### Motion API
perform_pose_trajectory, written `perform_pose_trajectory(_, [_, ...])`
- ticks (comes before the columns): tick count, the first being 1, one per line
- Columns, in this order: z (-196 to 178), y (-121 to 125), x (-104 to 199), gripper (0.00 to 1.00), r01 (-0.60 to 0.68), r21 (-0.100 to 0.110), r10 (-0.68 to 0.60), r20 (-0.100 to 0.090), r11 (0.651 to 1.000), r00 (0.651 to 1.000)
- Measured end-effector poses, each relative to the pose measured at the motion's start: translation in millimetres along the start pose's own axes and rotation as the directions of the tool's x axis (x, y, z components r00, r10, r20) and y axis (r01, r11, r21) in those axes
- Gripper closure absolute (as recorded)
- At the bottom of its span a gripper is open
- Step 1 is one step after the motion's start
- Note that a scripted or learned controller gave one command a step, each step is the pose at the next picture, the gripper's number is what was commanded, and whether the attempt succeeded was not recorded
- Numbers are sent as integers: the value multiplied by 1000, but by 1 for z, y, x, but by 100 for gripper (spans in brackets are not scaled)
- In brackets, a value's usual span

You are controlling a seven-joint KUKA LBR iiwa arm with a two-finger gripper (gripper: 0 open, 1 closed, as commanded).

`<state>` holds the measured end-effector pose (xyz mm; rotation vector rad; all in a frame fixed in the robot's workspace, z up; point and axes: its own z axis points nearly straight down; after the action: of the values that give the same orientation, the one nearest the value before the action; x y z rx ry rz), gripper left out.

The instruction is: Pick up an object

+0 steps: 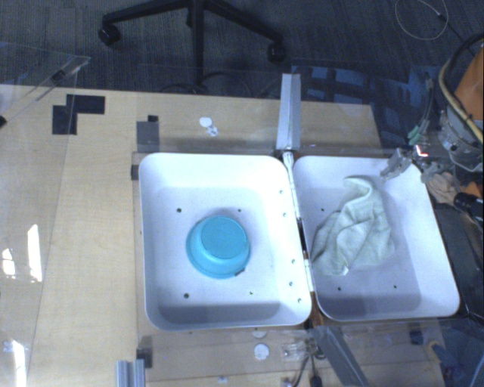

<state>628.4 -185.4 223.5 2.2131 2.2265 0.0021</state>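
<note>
A round blue bowl point(218, 246) lies upside down near the middle of the left white bin point(162, 196). A crumpled pale cloth point(357, 229) lies in the right white bin point(423, 291), spreading from its centre toward the far side. My gripper point(414, 167) hangs over the far right corner of the right bin, just beyond the cloth's upper tip. It is open, with nothing between its fingers. The arm's wrist point(460, 132) comes in from the right edge.
A metal divider post point(289, 113) stands behind the seam between the bins. The wooden bench point(76, 249) stretches to the left under a clear panel. Cables and dark hardware crowd the right side beside the arm. An office chair base point(198, 23) sits on the floor beyond.
</note>
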Motion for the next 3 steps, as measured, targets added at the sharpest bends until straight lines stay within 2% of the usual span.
perform_pose_trajectory(1, [127,17,19,0,212,-5,-212,2,977,977])
perform_pose_trajectory(2, [134,39,20,0,427,11,-427,-2,904,904])
perform_pose_trajectory(3, [121,43,19,100,429,-3,-429,15,903,903])
